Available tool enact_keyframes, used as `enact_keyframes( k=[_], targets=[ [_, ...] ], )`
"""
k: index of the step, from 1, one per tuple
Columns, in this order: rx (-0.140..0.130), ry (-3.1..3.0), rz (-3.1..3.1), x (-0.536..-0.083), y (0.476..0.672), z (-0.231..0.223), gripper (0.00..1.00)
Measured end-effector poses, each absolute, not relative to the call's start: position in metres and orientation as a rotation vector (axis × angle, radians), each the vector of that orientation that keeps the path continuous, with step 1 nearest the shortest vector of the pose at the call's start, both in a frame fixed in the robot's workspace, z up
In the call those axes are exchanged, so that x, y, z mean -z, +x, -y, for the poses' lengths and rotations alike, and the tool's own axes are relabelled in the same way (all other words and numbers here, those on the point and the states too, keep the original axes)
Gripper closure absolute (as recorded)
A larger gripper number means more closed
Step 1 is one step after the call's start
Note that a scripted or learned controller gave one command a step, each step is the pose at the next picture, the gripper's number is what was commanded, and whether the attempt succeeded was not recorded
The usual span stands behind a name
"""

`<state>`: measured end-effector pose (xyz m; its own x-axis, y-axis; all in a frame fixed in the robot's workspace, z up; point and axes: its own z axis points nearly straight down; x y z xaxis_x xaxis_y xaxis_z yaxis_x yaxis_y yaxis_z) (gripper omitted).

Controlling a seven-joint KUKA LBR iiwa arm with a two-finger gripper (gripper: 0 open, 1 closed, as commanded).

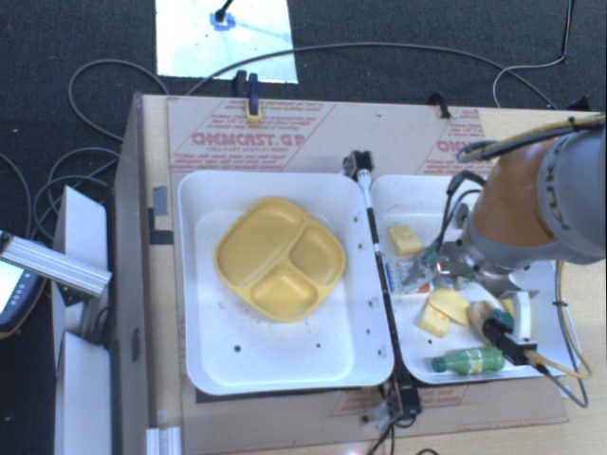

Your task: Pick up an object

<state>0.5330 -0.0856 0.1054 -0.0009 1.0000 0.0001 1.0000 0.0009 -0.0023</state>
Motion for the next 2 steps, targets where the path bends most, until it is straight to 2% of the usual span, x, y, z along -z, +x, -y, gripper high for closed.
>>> enact_keyframes(
  k=[1,2],
  targets=[
    [0.003,-2.22,2.227,-0.178,0.596,0.088,0.0],
    [0.001,-2.22,2.224,-0.084,0.592,0.1,0.0]
  ],
)
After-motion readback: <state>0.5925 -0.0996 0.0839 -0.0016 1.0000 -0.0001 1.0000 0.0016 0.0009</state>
